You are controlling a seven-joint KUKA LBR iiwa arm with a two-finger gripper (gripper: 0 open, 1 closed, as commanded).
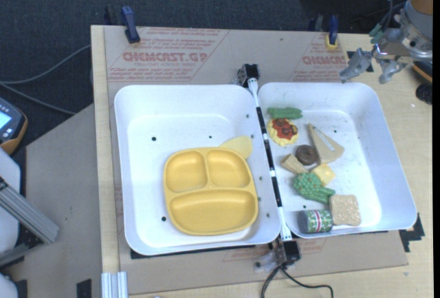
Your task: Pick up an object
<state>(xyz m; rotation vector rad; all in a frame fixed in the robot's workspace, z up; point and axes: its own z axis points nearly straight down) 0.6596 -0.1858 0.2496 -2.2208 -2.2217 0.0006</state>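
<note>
The gripper [372, 64] hangs up at the two o'clock corner of the scene, above the far rim of the right bin [385, 126], and its two fingers [352, 68] stand spread apart with nothing between them. An open claw, then, clear of every object.

Down in the right bin the pickings are clustered toward its left wall. At the twelve o'clock end of the heap lies a green pea pod [284, 112], and just below it a small pizza slice [283, 131] with red topping. Toward three o'clock from that, a tan wedge [323, 142] lies at a slant. A dark brown round piece [306, 153] sits in the middle of the heap, a pale cracker bit [295, 164] beside it and a yellow chunk [324, 173] near its lower right. Below comes a green knobbly piece [311, 186], then a square of toast [344, 210] at five o'clock and a small can [315, 221] lying on its side at six.

Over in the left bin [137, 152], a yellow divided plate [210, 191] rests toward the near side, with a pale yellow piece [238, 146] peeking out at its one o'clock edge.
</note>
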